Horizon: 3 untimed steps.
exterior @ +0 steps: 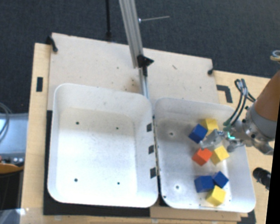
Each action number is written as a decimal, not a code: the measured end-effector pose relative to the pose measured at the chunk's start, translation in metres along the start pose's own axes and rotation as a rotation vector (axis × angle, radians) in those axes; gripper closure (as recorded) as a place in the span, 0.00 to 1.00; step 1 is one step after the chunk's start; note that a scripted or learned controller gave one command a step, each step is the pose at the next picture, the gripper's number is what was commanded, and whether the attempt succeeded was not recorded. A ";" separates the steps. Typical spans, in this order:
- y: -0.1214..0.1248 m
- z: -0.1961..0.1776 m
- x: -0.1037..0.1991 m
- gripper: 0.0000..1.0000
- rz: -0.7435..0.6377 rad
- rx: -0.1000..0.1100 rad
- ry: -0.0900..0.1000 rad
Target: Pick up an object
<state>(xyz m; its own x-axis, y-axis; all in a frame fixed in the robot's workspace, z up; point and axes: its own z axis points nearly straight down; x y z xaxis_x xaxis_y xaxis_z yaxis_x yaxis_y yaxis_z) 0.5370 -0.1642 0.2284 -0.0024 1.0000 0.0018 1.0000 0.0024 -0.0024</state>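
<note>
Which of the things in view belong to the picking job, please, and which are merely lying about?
Job:
- gripper, low in the right bin
- blocks around it: blue, yellow, orange, yellow
- nearer blocks: blue, blue, yellow

Lying about:
- left bin
- aluminium rail
- handheld controller

No text, label, brand, number or sign could be read anywhere in the camera view. The grey device (6, 138) at the left edge of the frame had a pale screen and small buttons, but anything on them was too small and blurred to make out. The black corner-shaped marks (225, 92) on the tabletop (90, 60), right of centre in the upper half of the frame, were plain shapes, not letters.
</note>
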 end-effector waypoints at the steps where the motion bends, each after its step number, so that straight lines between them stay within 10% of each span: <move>1: 0.001 -0.002 0.000 0.00 0.001 -0.004 -0.001; 3: 0.001 0.104 -0.009 0.00 0.003 0.003 -0.003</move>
<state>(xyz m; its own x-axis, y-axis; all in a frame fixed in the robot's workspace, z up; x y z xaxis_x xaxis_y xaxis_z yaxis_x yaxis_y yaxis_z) 0.5374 -0.1726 0.1240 0.0010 1.0000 -0.0010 1.0000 -0.0010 -0.0049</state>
